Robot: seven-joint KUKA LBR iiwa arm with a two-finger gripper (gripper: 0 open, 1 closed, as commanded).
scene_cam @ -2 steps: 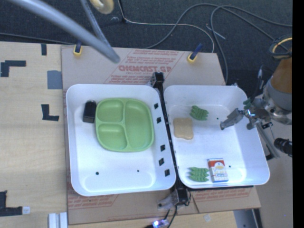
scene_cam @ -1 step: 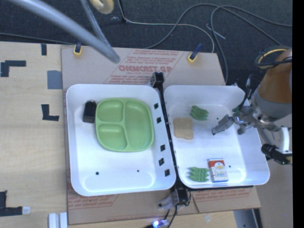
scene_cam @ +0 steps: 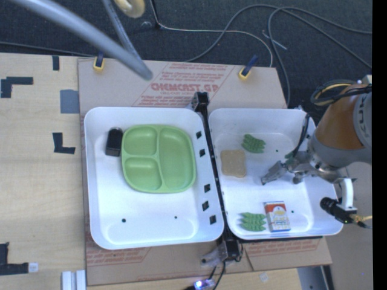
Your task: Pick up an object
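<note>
My gripper [scene_cam: 273, 174] hangs over the middle of the right bin [scene_cam: 314, 219], reaching in from the right, open with nothing between its fingers. A tan square sponge [scene_cam: 234, 162] lies just left of it, a small gap apart. A green leafy toy [scene_cam: 254, 143] sits toward the bin's back. At the front lie a second green toy [scene_cam: 253, 221] and a small red and white box [scene_cam: 277, 215], side by side. In the left bin [scene_cam: 145, 228], a green divided plate [scene_cam: 159, 158] rests beside a black block [scene_cam: 113, 142].
The two bins meet at a black divider [scene_cam: 208, 168]. Cardboard [scene_cam: 181, 80] lies under them on the wooden bench. Cables trail across the dark floor behind. The arm's grey and orange body [scene_cam: 341, 132] stands at the right bin's right wall.
</note>
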